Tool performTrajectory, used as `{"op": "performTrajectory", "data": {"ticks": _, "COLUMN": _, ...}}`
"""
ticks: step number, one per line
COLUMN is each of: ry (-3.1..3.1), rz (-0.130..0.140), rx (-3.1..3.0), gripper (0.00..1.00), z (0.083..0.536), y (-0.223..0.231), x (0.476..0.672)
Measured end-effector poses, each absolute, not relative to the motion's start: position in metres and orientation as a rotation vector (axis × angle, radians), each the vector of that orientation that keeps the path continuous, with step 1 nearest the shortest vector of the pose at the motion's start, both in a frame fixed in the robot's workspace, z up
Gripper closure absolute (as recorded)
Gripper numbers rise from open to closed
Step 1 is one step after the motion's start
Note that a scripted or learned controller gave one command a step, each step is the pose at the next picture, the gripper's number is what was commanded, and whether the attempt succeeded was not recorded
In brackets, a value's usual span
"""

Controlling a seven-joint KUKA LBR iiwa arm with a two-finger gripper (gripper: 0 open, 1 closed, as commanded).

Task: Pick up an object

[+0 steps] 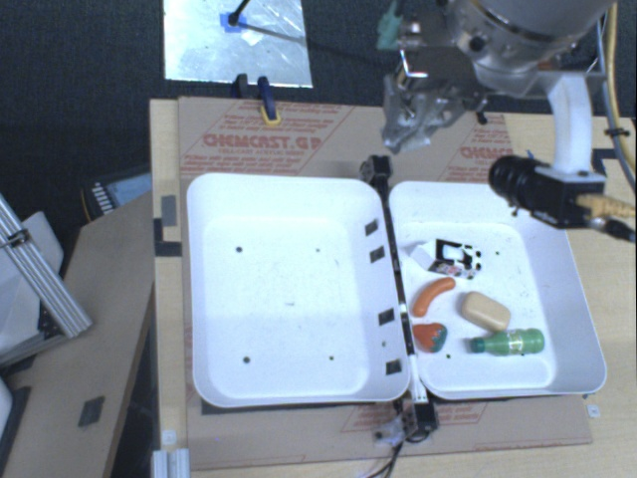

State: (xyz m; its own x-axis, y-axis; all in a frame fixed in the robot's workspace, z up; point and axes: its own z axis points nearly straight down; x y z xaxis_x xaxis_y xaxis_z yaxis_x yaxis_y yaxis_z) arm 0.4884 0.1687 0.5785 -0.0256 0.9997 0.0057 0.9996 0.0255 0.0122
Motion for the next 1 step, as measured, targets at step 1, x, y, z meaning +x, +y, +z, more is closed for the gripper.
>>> {"op": "performTrajectory", "data": {"ticks": 1, "ry": 2.249, "rz": 0.023, "rx": 2.186, "gripper": 1.00, "z": 0.5898, "y": 0.1685, "x": 0.4887}}
